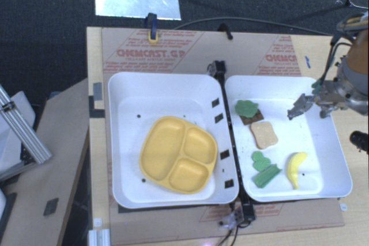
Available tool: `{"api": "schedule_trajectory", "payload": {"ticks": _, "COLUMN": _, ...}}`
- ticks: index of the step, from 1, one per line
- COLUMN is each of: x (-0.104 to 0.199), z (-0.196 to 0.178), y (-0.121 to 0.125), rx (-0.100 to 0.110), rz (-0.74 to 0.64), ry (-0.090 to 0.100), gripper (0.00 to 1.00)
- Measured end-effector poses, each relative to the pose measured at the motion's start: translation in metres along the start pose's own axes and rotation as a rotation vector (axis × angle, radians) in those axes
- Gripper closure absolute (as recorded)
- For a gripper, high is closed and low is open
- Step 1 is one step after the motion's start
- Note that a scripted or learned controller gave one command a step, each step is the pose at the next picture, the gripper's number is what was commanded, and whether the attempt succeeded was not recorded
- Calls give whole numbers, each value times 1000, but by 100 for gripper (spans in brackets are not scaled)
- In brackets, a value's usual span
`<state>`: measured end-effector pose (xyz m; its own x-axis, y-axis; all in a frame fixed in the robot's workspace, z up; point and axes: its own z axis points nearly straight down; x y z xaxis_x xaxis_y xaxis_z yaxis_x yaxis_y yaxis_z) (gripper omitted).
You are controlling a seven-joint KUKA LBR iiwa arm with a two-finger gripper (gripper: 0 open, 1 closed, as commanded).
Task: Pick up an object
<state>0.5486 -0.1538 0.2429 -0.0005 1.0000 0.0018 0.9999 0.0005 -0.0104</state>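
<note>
Robotics lab: bench (323, 43) with two white bins (167, 89), clamps (151, 26), cables, aluminium extrusion (23, 129) at frame left.

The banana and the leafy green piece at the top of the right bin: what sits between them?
The tan bread slice lies between the banana and the leafy green piece, in the camera view.

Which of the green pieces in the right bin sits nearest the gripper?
The green leafy piece at the bin's far end, resting on a brown block, nearest the gripper.
</note>
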Motion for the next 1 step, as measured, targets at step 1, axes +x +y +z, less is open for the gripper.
{"api": "schedule_trajectory", "payload": {"ticks": 1, "x": 0, "z": -7, "y": 2, "rx": -12, "rz": -3, "ry": -2, "gripper": 0}}
